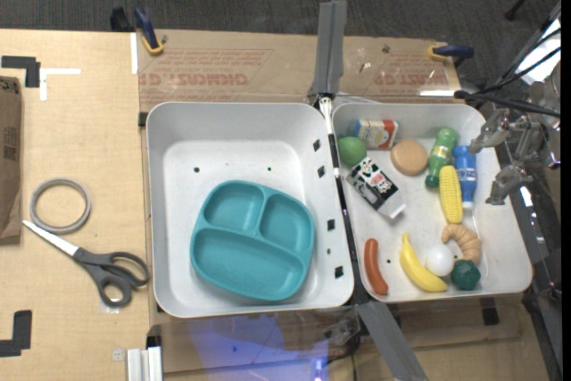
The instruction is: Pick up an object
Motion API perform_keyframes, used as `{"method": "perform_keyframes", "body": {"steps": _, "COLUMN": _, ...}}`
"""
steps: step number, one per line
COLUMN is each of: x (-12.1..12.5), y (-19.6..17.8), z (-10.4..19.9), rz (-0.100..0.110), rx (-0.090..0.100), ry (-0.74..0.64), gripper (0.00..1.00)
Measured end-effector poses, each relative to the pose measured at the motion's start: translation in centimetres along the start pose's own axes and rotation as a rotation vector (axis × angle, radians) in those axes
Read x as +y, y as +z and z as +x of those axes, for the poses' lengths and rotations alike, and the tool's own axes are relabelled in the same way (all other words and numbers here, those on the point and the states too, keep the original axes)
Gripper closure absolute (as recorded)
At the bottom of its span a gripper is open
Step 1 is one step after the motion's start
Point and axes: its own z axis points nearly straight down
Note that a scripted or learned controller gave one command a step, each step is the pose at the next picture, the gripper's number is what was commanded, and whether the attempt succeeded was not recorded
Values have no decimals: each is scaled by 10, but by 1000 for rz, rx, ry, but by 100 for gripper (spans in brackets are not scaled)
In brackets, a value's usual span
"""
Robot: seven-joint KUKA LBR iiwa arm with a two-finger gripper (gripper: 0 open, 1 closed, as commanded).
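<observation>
Light wooden bench (80, 129) viewed from above at a slant. A brown cardboard sheet (268, 67) with reversed red lettering lies along its far side, fixed by blue-and-yellow clamps (147, 29) at its two corners. Two shallow white plastic bins (169, 192) sit side by side at centre and right, touching along a shared edge. To the left of the bins lie a roll of clear tape (60, 204) and, just in front of it, grey-handled scissors (94, 263). Black tape corner marks (22, 67) appear near the left edge.
</observation>
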Motion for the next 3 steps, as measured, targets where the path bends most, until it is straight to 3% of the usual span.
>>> {"method": "perform_keyframes", "body": {"steps": 1, "x": -14, "y": 168, "z": 0, "rz": 0, "rx": 0, "ry": 141, "gripper": 0}}
{"method": "perform_keyframes", "body": {"steps": 2, "x": 7, "y": 167, "z": -43, "rz": 0, "rx": 1, "ry": 188, "gripper": 0}}
{"method": "perform_keyframes", "body": {"steps": 3, "x": 9, "y": 157, "z": -45, "rz": 1, "rx": -4, "ry": 185, "gripper": 100}}
